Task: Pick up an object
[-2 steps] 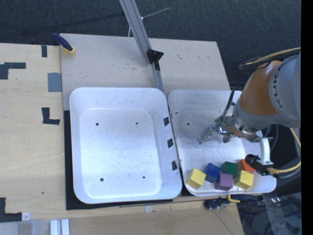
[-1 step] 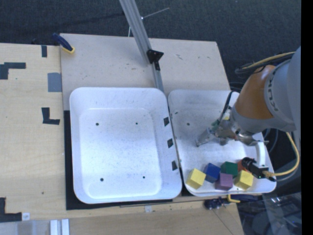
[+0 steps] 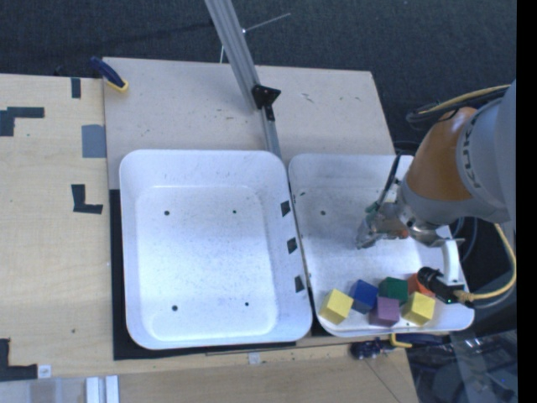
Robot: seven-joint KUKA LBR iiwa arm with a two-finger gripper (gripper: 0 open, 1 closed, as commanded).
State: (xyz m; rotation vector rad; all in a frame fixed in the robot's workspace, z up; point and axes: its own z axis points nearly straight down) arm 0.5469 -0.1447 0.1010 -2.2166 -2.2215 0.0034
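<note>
**Gripper hanging short of the blocks**

The gripper [image 3: 369,232] is hovering mid right bin [image 3: 336,183]; I cannot tell how its fingers stand. The blue block [image 3: 364,293] is sitting nearer the front rim, crowded. It should probably be descending squarely, avoiding the neighbours.
</note>
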